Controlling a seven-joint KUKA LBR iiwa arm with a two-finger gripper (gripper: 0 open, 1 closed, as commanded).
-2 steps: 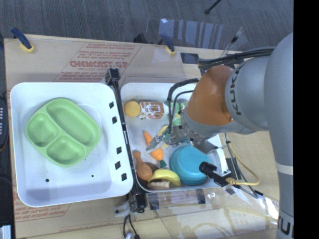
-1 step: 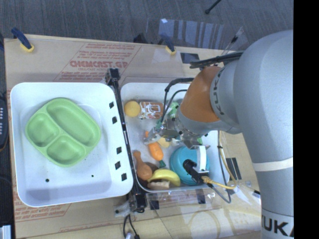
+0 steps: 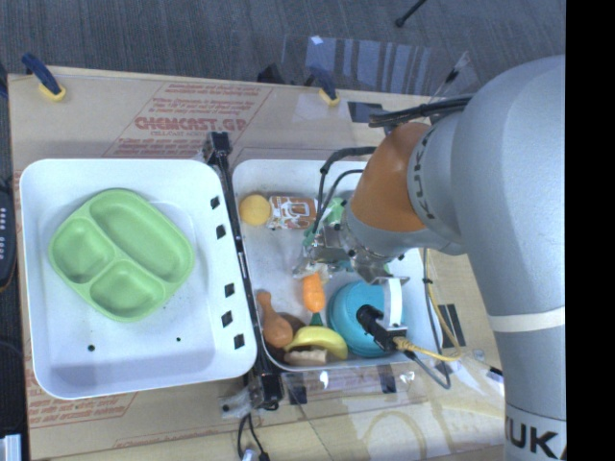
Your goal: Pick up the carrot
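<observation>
Arm (image 3: 500, 209): you see it reach over the right bin (image 3: 252, 176), wrist low, likely lining up on the target.
Left bin (image 3: 38, 286): holds the green plate (image 3: 120, 253), apart from the work.
Teapot (image 3: 360, 320): blue, crowds the target's right side.
Banana (image 3: 319, 339): near the front wall.
Carrot (image 3: 313, 293): lies on the right bin's floor, just below the gripper (image 3: 322, 253).
Gripper: opening hidden by the wrist; you cannot tell its state or any hold.

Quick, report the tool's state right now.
Tool: low in the right bin, just above the carrot; open or shut cannot be told, and no object is visibly gripped.
</observation>
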